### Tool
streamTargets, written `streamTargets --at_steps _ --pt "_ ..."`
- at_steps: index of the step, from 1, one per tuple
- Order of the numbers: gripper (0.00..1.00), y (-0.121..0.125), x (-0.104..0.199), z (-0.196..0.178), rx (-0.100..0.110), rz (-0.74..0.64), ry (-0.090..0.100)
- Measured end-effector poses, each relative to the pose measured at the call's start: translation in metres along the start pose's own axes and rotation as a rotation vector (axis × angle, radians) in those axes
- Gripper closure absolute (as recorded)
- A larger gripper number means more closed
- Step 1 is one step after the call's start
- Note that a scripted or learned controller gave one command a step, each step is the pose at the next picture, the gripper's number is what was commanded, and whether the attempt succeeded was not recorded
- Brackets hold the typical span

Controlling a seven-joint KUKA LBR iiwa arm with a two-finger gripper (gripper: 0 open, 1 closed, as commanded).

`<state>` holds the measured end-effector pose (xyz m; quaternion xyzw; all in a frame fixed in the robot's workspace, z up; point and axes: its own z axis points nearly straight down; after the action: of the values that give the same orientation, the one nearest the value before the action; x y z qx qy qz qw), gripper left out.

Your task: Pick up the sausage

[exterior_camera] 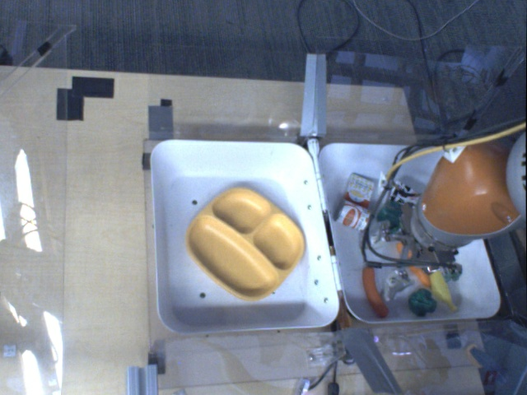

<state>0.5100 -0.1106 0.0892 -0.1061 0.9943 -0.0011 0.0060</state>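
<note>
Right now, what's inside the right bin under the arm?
In the right bin: a sausage, a green piece, a yellow piece and small packets. The arm covers the rest.

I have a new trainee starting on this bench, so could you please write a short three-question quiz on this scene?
1. True or false: the large yellow three-compartment plastic tray lies in the left white bin.
2. Which bin does the grey arm's two-finger gripper hang over? A) left B) right
3. Fill in: the reddish-orange sausage lies near the right white bin's ____ edge (front or back).

Key: 1 true; 2 B; 3 front.
</note>
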Motion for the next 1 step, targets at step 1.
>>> streamTargets --at_steps 1 --pt "0.00 0.0110 0.0046 -0.0004 0.003 0.220 -0.003"
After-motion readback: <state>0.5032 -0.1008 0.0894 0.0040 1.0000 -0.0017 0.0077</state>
